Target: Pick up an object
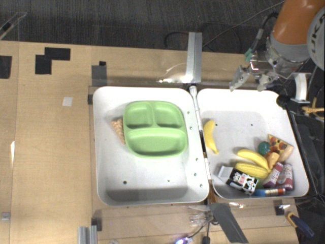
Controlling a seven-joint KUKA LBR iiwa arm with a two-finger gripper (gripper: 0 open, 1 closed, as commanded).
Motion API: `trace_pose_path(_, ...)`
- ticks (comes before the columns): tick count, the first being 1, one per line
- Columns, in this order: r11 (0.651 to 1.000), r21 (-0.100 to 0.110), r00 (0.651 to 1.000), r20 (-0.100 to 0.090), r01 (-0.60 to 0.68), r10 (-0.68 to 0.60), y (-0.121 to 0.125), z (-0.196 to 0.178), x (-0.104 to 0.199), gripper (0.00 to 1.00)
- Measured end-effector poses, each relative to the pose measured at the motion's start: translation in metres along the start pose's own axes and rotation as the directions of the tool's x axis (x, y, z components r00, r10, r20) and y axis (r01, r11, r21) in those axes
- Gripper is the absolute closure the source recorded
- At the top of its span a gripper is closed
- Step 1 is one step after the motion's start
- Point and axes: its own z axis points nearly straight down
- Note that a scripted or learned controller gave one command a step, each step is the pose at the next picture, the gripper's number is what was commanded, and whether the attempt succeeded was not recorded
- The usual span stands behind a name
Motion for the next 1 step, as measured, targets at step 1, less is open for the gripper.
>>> trace_pose_path(1,0.945,0.0,0.945,0.0,0.329,-0.329,-0.0542,0.0748,0.0324,0.0)
